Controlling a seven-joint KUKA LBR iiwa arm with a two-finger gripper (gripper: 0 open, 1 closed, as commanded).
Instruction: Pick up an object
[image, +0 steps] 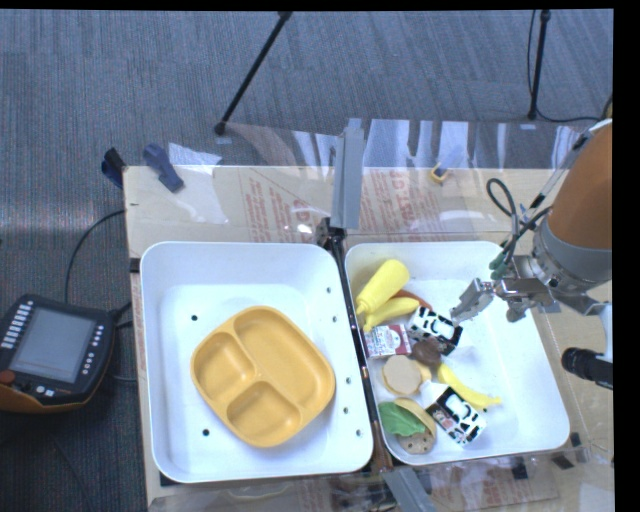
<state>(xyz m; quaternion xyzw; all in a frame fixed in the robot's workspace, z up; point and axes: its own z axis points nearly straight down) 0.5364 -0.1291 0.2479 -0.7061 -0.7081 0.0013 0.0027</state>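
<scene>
Yellow bottle: light, stiff, slick; take across its middle.
Jaws: over right bin; opening cannot be told.

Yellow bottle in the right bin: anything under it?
The yellow bottle lies tilted at the right bin's left side. A red item pokes out from beneath its lower edge, above a red-and-white packet. What else it covers cannot be seen.

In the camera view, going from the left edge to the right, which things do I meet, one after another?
Handheld controller → left bin → yellow divided plate → yellow bottle → tool → orange-banded arm.
</scene>
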